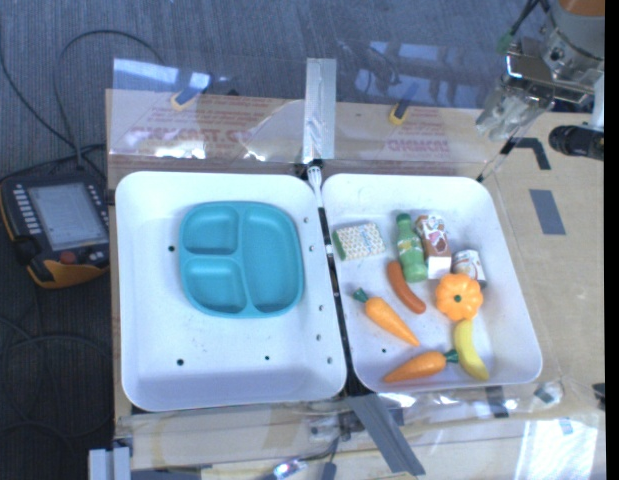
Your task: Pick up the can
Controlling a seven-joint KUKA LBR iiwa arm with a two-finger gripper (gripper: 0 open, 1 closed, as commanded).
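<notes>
The end effector [509, 108] hangs at about two o'clock in the view, above the surface beyond the right bin's [509, 228] far corner; I cannot tell whether it is apart or together. The can [469, 266] lies in the right bin, toward three o'clock, touching the small pumpkin [458, 297] just below it and a carton [433, 238] at its ten o'clock. A green bottle [409, 248] stands beside the carton. Two carrots [389, 318] and a banana [469, 351] lie toward six o'clock. The left bin [149, 298] holds a blue divided plate [239, 258].
</notes>
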